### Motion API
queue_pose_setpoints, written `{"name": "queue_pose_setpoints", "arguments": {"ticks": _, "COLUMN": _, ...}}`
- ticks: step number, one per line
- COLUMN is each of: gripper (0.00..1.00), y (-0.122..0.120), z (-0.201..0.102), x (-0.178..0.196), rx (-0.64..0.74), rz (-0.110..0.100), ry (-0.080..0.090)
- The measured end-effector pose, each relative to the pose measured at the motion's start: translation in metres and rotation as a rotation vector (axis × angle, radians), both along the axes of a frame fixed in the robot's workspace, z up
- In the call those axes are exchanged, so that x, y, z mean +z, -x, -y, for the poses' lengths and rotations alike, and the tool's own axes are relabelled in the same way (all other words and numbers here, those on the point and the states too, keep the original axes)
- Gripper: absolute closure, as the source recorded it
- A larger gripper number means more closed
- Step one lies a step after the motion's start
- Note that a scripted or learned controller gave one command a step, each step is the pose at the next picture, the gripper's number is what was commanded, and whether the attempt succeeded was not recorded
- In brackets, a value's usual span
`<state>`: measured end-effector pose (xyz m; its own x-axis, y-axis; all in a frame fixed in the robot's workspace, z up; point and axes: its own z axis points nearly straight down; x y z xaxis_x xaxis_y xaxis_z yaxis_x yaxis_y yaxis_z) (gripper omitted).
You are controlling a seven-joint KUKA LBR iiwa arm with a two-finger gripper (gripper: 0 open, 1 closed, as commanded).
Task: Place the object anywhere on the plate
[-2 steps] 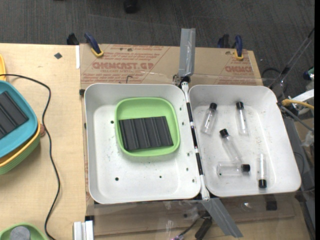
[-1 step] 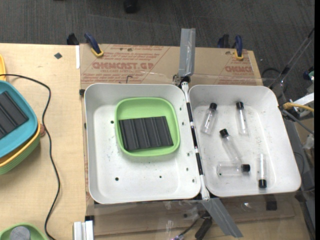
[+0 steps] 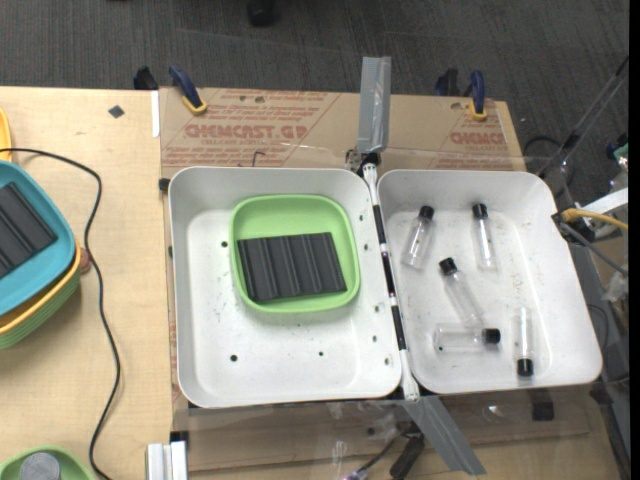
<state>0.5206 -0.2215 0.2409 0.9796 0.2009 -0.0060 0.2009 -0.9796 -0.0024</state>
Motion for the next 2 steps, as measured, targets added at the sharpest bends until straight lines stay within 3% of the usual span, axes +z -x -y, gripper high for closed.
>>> {"name": "queue_pose_setpoints", "arguments": {"ticks": 2, "gripper": 0.0, "y": -0.018, "z": 0.001, "x": 0.03, "rx": 0.002, "rz": 0.001, "ry": 0.001}}
